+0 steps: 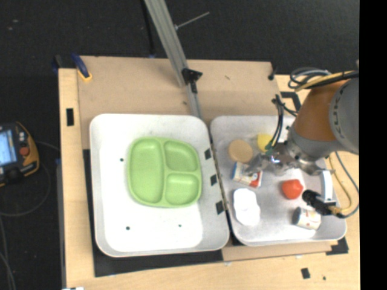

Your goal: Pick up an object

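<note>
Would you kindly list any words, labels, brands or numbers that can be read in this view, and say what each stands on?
No text can be read here.
Small red and white box in the right bin: carries printing, too blurred to read.
White cylinder near that bin's lower right: markings too small to make out.
Handheld device at the left edge: lit screen, nothing legible.

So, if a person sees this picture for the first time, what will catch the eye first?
Probably the bright green divided plate, lying alone in the left bin. Next, the grey arm with its orange band reaching in from the right, its end effector low over the right bin, among small things such as a red object and a yellow one.
</note>
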You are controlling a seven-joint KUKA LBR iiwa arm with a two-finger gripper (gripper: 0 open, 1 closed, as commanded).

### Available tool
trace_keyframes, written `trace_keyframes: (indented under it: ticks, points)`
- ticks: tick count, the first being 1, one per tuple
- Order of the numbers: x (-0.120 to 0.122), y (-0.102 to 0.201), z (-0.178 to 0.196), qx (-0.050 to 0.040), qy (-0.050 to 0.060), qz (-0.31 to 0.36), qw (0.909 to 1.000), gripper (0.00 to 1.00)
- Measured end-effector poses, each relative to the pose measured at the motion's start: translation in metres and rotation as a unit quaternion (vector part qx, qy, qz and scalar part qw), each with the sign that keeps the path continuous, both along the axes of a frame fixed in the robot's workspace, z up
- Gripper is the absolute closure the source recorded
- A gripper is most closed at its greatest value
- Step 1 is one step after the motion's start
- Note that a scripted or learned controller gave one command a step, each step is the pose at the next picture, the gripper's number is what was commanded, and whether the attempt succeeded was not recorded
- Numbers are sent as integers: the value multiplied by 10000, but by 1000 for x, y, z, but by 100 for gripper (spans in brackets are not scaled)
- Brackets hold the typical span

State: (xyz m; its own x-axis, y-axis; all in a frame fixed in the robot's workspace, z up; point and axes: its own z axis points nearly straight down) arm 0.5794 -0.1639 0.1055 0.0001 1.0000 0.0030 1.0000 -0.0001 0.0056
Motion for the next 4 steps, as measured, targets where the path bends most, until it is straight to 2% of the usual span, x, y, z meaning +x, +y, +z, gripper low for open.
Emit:
trace_keyframes:
  ticks: [1, 2, 3, 4]
  points:
    - [5, -1, 16, -25, -91, -6, 10000, 100]
    - [10, 3, 61, -25, -3, 17, 10000, 100]
    - [11, 1, 104, -24, 0, 18, 10000, 100]
    - [24, 43, 108, -12, 15, 33, 10000, 100]
